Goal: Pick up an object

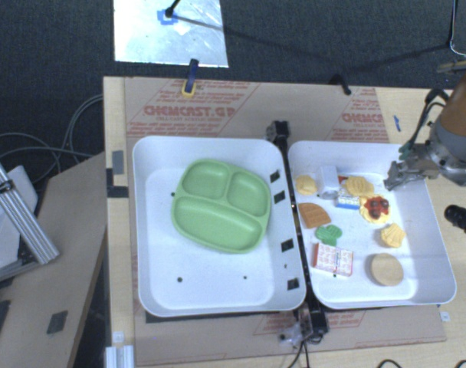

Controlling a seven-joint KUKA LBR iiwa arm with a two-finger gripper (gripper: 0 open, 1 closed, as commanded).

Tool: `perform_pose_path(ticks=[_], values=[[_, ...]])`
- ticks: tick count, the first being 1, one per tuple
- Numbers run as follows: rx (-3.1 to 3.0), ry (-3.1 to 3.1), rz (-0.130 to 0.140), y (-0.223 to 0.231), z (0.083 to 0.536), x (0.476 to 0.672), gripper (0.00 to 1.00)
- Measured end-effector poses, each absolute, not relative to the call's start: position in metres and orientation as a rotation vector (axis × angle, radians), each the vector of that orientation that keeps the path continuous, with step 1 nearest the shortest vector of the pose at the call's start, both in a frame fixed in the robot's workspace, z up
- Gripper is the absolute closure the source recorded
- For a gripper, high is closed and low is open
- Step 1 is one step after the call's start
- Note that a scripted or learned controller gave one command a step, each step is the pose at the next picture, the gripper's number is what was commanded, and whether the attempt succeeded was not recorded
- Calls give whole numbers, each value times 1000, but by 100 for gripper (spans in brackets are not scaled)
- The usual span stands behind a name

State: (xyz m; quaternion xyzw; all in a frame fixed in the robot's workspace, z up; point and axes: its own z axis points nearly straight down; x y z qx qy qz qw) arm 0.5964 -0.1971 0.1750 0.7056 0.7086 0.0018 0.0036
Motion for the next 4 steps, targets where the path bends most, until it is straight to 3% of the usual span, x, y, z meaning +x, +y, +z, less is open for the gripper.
perform_pose_path(ticks=[1, 4], values=[[2210, 2222, 6, -198, 229, 598, 100], [2210, 2230, 6, -44, 226, 649, 100]])
